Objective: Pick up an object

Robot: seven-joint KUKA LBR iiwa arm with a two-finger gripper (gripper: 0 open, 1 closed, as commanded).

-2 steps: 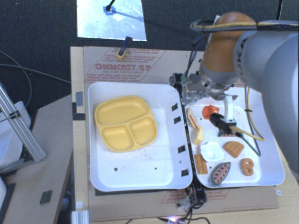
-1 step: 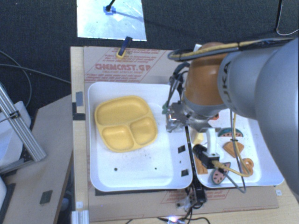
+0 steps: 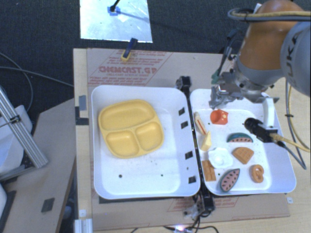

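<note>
bins [image 3: 146, 93]: smooth white plastic, slight sheen
tray [image 3: 130, 128]: yellow plastic, matt
bench board [image 3: 129, 69]: brown cardboard, printed
arm band [image 3: 265, 35]: glossy orange
plate [image 3: 115, 13]: shiny metal sheet

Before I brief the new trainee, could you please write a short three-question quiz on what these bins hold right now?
1. True or false: the yellow divided tray lies in the right bin.
2. Which item lies nearest the end effector? A) the pretzel B) the red piece C) the watermelon slice
3. Fill in: the hot dog lies along the right bin's ____ edge.

Key
1. False; it lies in the left bin.
2. B; the red piece sits just below the end effector.
3. Left, beside the divider between the bins.
</note>
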